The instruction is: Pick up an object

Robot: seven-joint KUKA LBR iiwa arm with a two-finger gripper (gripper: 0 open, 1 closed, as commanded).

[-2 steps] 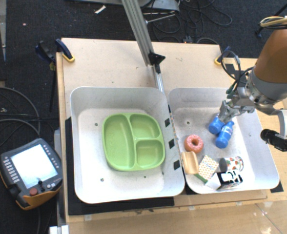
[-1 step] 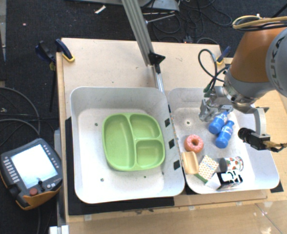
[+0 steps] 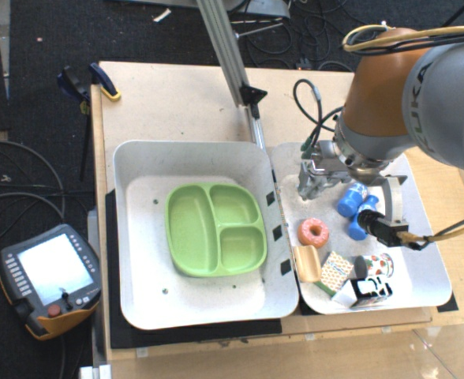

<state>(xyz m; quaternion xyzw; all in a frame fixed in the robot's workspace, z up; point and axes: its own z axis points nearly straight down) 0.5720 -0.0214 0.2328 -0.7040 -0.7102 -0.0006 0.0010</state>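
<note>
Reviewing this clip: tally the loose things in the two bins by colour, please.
Green: 1, the divided plate in the left bin
Blue: 1, the dumbbell-shaped toy
Pink: 1, the doughnut
Tan: 1, the block
Multicoloured: 2, the patterned packet and the black-and-white item
Total: 6, five of them in the right bin.

Teach pendant (image 3: 49, 279), floor cables (image 3: 15, 188)

Tan bench (image 3: 177, 93) — two white bins on it: left bin (image 3: 137, 212), right bin (image 3: 429, 275).
</note>
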